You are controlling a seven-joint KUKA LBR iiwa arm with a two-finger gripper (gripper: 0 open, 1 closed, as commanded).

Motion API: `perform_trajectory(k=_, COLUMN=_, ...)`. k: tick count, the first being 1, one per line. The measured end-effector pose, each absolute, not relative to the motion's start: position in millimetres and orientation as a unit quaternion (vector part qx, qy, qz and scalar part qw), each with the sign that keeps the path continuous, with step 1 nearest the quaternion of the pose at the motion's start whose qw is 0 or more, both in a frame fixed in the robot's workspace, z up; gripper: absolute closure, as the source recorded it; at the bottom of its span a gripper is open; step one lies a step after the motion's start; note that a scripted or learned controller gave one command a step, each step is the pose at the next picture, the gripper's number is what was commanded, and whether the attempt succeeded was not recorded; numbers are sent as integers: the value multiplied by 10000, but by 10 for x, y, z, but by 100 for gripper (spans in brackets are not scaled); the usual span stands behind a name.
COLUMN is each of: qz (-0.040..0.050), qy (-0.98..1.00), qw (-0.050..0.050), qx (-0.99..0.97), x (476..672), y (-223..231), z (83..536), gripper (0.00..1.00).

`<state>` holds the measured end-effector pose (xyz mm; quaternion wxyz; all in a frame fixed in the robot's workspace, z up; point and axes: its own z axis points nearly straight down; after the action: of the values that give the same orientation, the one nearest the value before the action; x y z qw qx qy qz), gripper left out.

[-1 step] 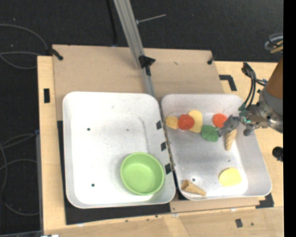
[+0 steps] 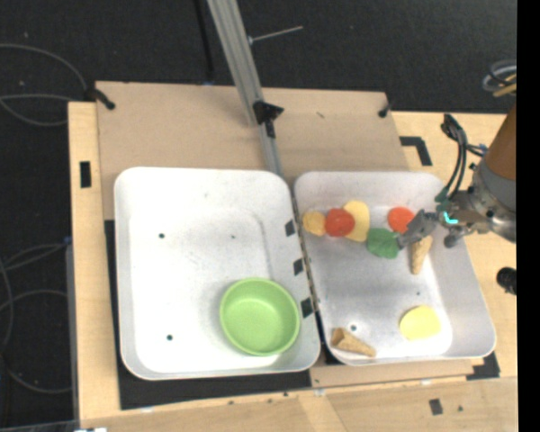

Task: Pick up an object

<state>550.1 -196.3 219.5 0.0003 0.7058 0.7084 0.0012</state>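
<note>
A cluster of small toy items was seen in the upper part of the right bin [image 2: 450,331]: a tan piece [image 2: 314,223], a red ball [image 2: 339,222], a yellow piece [image 2: 357,216], a green lump [image 2: 382,244] and an orange-red piece [image 2: 400,218]. A beige cone [image 2: 418,256] lay just beside them. A yellow disc [image 2: 420,323] and a brown wedge [image 2: 352,341] were placed near the lower rim. A green bowl [image 2: 259,316] stood upright in the left bin [image 2: 180,214].

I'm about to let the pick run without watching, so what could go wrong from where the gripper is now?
1. The gripper sits among crowded items: the tan cone-shaped piece, the green piece and the orange-red piece lie close together, so it may nudge neighbours or pinch two.
2. It works near the right bin's far wall; a bumped piece could slide against it and be harder to grasp.
</note>
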Motion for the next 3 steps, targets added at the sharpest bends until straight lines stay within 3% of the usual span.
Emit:
perform_trajectory(k=2, qz=-21, qy=7065, qw=1, qx=7077, x=5552, y=-2027, z=1346, gripper=0)
perform_trajectory(k=3, qz=-5, qy=7061, qw=52, qx=7081, x=5570, y=-2066, z=1037, gripper=0)
